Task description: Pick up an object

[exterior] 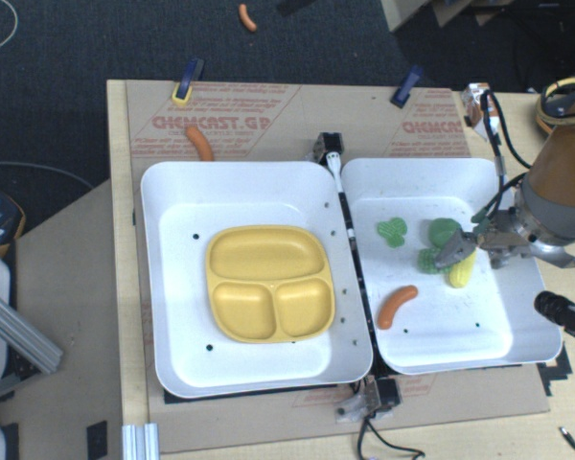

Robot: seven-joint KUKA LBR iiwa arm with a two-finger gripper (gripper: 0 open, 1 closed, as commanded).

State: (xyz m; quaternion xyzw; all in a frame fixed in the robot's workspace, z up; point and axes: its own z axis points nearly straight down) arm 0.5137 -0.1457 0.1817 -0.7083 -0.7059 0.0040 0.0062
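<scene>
**Right bin: gripper among toy food**

Gripper (pixel 470 247) is lowered into the right bin (pixel 431 348); whether anything is held cannot be told. Yellow corn piece (pixel 460 273) lies just beside it, green pieces (pixel 441 233) adjoining, sausage (pixel 397 306) nearer the front. One item should be centred before closing, so neighbours are not caught.

Open floor around sausage (pixel 397 306)

Red lettering reading "CHEMCAST GP" is seen printed across the brown paper covering the bench (pixel 268 113) behind the left bin, and a second, partly legible "CHEMCAST" print is seen repeated on it behind the right bin.
</scene>
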